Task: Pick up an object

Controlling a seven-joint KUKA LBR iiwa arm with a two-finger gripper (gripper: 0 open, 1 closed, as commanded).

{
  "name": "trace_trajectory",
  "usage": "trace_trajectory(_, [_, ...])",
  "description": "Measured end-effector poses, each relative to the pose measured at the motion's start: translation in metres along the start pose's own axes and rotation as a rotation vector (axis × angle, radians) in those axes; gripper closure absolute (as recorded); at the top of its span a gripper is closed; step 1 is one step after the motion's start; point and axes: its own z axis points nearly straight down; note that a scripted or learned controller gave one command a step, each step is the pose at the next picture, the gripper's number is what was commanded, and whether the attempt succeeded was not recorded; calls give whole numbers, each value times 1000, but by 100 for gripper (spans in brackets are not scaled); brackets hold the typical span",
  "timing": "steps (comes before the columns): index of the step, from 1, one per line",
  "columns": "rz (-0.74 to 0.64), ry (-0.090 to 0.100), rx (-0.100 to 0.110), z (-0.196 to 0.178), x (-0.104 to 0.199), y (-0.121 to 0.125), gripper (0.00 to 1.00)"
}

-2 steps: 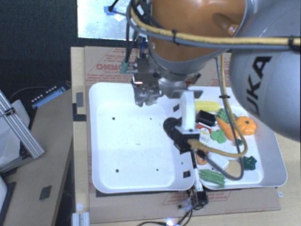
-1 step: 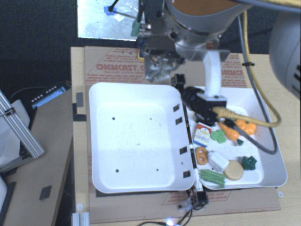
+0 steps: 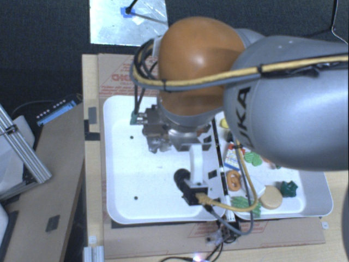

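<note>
The loose objects lie in the right bin (image 3: 323, 200). A tan disc (image 3: 271, 199) sits near its front edge, with a dark green piece (image 3: 288, 188) just beside it on the right. A flat green piece (image 3: 240, 203) lies just to the disc's left. Farther back we see a light green piece (image 3: 252, 159), and near that bin's left wall an orange pretzel-shaped piece (image 3: 234, 180) below a printed card (image 3: 233, 158).

The gripper (image 3: 158, 135) hangs over the left bin (image 3: 124, 165), toward its back half. Every one of these objects is therefore to its right and nearer the front of the bench; the pretzel-shaped piece and the card are the closest, while the disc and the dark green piece are well apart from it. The wrist covers the gripper from above, so we cannot tell whether it is open or closed.

Above it the orange band (image 3: 199, 53) and the grey arm (image 3: 289, 102) cover the back of the right bin. Both bins rest on a brown board (image 3: 117, 72).
</note>
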Motion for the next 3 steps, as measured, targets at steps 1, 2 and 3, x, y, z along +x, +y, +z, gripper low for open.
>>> trace_trajectory(1, [1,5,-10,62,-12,3,100])
trace_trajectory(2, [-3,14,-31,-62,1,41,100])
trace_trajectory(3, [0,9,-21,-87,0,80,100])
